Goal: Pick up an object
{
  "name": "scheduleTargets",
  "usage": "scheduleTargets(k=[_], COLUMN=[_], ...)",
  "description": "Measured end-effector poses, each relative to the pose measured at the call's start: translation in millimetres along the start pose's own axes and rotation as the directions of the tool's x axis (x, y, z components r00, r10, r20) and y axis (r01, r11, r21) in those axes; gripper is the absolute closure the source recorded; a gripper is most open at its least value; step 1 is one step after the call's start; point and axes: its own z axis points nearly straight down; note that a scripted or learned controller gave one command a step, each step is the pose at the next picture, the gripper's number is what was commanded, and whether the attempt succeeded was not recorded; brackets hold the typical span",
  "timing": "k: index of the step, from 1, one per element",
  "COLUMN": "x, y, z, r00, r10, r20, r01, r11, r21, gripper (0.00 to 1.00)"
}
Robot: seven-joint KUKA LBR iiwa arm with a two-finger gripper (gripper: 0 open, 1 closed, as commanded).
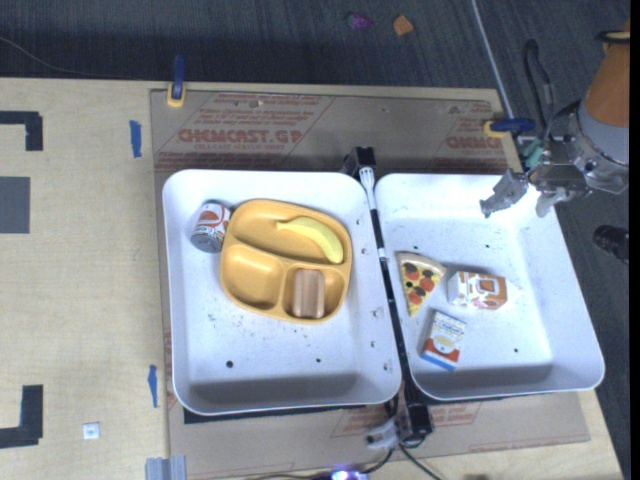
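**Jaws spread above the right bin's far corner, three small items waiting below**

Brown board covers the surface (300, 128) under both white bins, with dark carpet beyond it at the top of the view. At the far right corner of the right bin (560, 363) the jaws (520, 196) stand spread apart with nothing between them, raised over bare white floor close to the bin's back wall.

Nearest candidates lie toward the bin's middle: a white carton (477, 290), a pizza slice (419, 281) just beside the centre divider, and a small orange box (443, 339) nearer the front. The carton looks the best choice, I judge: it sits apart from its neighbours and from every wall, so the fingers could straddle it without nudging anything. The pizza slice is flat and close to the divider, a poorer target.

Open floor runs between the jaws and the carton, leaving room to descend. In the left bin (190, 368) a yellow tray (255, 268) carries a banana (312, 236), with a can (209, 226) touching its far left corner.
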Motion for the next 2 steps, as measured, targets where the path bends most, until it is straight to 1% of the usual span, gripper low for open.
scheduleTargets(k=[1, 2], x=[-34, -2], y=[-11, -70], z=[152, 165], r00=[1.000, 1.000], r10=[0.000, 0.001], r20=[0.002, 0.006], r01=[0.000, -0.001], r11=[1.000, 1.000], r21=[-0.003, -0.013], gripper=[0.00, 0.00])
